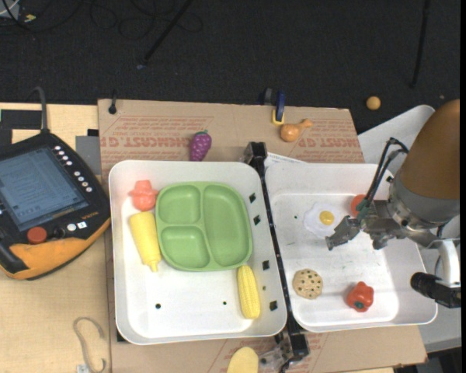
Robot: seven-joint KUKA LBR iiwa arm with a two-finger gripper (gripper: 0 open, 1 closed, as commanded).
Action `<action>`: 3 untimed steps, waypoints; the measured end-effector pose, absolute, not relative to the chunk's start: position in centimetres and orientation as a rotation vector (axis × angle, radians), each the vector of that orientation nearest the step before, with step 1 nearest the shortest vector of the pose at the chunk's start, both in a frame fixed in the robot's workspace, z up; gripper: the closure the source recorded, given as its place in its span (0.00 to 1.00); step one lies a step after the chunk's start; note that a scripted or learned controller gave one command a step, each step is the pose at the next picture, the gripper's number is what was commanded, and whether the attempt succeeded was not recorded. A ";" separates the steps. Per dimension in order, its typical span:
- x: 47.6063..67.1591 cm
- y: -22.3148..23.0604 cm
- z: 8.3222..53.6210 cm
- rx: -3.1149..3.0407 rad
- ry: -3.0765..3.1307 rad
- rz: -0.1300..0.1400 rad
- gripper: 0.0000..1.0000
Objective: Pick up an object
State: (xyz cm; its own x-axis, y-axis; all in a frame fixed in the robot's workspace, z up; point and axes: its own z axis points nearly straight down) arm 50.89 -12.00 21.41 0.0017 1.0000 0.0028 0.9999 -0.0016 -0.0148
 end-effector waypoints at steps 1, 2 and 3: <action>51.1 -12.0 22.0 -2.219 -2.219 0.002 0.00; 51.3 -11.5 17.6 -2.214 -2.219 0.006 0.00; 50.4 -11.0 11.7 -2.214 -2.218 0.006 0.00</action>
State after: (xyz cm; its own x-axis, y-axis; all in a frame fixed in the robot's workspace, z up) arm 50.41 -10.97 11.66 -0.0017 1.0000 0.0029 1.0000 0.0017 -0.0083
